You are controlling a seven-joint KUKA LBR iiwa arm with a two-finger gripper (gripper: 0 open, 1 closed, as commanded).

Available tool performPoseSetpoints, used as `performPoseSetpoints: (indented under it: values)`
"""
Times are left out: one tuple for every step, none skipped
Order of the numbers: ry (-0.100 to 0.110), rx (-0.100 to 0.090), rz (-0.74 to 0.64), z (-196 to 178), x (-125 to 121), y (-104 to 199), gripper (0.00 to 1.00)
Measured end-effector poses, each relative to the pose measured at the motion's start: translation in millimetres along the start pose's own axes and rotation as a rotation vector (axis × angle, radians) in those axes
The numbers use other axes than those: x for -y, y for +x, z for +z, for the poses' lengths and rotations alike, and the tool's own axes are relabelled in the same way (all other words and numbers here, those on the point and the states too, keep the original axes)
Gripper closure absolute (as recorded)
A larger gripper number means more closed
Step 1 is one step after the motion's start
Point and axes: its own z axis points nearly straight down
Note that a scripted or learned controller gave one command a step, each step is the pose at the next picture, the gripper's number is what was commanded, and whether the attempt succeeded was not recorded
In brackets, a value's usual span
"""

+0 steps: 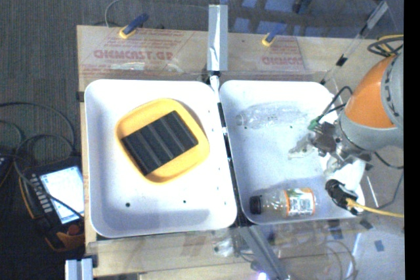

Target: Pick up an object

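Looking down from the camera above, I see my desk (92, 42) with two white bins side by side. The left bin (105, 206) has a yellow dish (164, 140) lying in it, and the dish has a dark ribbed pad on top. The right bin (262, 160) has a small bottle (283, 202) lying on its side near the front edge. The bottle has a dark cap pointing left and a label with orange and green on it. A clear crinkly plastic thing (272, 117) lies near the back of the same bin.

My arm (374, 105) comes in from the right, grey with an orange part. My gripper (314, 143) is low over the right side of the right bin, above the bottle and apart from it. I cannot tell how my gripper is set, and I see nothing held in it.
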Motion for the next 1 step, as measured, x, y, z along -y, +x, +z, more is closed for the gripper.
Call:
performPoseSetpoints:
  values:
    - [-0.019, 0.001, -0.233, 44.1, 41.7, 39.3, 0.0]
